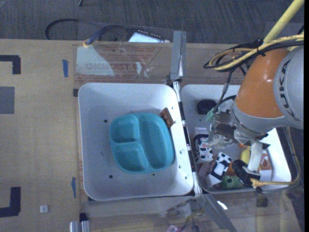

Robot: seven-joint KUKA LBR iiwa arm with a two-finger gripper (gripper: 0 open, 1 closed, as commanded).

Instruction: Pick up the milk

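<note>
hand [216,140] – low in the right bin [193,94], grip unclear | milk [221,166] – cow-spotted carton, just below the hand | blue plate [141,142] – left bin [91,129]

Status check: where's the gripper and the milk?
Gripper low over right bin, grip unclear. Cow-patterned milk carton lying among clutter below it. Blue tray in left bin.

A tan bench [38,144] (blue tape marks) meets dark grey floor [203,6].
</note>
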